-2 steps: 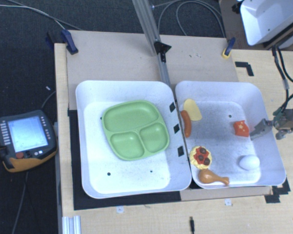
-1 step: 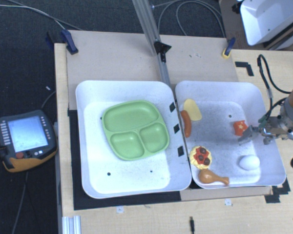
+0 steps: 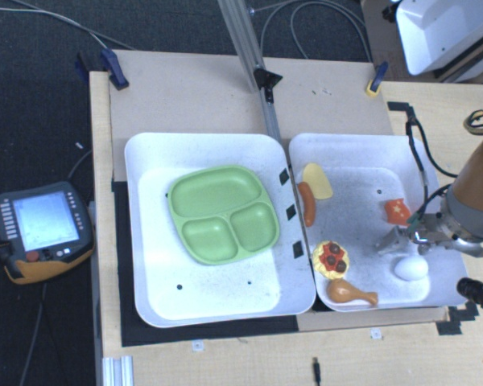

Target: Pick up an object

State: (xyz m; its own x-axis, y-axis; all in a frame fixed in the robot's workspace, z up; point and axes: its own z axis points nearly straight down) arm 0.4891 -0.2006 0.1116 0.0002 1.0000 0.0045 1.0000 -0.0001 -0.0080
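Several toy foods lie in the right bin (image 3: 362, 147): a white egg (image 3: 410, 268), a red piece (image 3: 398, 211), a small pizza (image 3: 332, 259), a drumstick (image 3: 351, 293), a sausage (image 3: 307, 203) and a yellow chip (image 3: 317, 180). My gripper (image 3: 402, 245) reaches in from the right and hangs low over the bin's right part, just above the egg and below the red piece. Its fingers are open, with nothing between them.
The left bin (image 3: 145, 240) holds a green divided plate (image 3: 222, 213). A metal pole (image 3: 245, 34) slants down to the ridge between the bins. A teach pendant (image 3: 39, 230) lies off the bench at left, and cables run along the right side.
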